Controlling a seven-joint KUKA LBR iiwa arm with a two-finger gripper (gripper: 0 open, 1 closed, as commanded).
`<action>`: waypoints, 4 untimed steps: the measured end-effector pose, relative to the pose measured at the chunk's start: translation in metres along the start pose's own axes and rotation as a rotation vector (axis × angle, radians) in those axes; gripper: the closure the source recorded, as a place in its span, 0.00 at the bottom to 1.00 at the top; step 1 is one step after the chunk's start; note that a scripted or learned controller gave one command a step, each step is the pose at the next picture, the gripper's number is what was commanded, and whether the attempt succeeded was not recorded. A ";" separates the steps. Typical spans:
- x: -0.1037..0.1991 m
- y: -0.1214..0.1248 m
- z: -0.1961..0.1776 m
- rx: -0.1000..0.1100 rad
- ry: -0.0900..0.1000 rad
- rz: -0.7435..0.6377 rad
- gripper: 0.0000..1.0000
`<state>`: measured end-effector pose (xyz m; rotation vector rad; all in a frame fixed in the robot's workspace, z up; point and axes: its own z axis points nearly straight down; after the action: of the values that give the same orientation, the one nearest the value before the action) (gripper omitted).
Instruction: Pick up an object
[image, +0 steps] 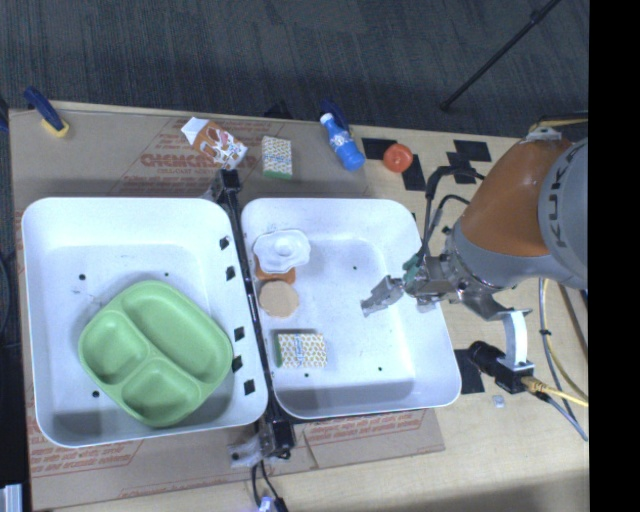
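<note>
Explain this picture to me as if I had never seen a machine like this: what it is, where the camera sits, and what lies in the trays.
One camera looks down at a slant on a bench. The grey robot arm with an orange band reaches in from the right; its gripper hangs over the right shallow white bin, with nothing seen in it. That bin holds a small white-lidded cup, a round tan disc and a square patterned packet. The left white bin holds a green divided plastic plate.
</note>
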<state>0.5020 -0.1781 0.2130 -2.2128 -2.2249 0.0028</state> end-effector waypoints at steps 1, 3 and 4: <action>0.072 -0.025 0.085 0.002 0.001 -0.003 0.00; 0.080 -0.021 0.107 -0.009 -0.003 -0.007 1.00; 0.031 -0.025 0.041 -0.004 -0.002 0.001 1.00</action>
<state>0.4772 -0.1469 0.1722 -2.2168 -2.2269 -0.0001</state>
